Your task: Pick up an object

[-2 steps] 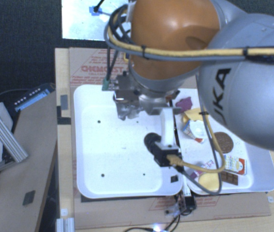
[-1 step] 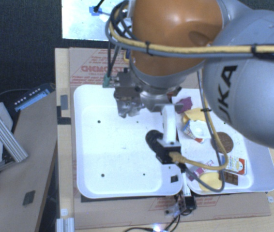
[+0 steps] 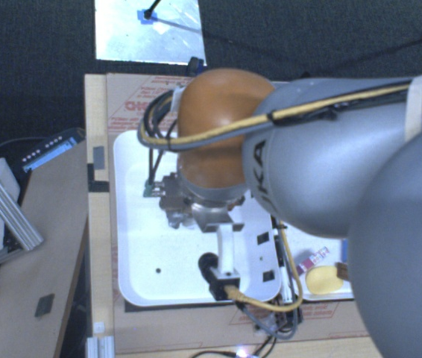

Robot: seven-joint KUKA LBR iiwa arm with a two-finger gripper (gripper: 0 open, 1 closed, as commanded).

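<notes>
object: a yellow rounded piece (image 3: 323,280) lay in the right bin, beside a small pink-and-white item (image 3: 315,259).
claw: my claw (image 3: 172,209) hung over the left bin (image 3: 133,222), well apart from both; whether it was spread or pressed together, i could not tell.
doing it well: i judged i should centre above one piece before descending, clear of the bin wall.
surface: cardboard (image 3: 133,99) lay under the bins.
</notes>
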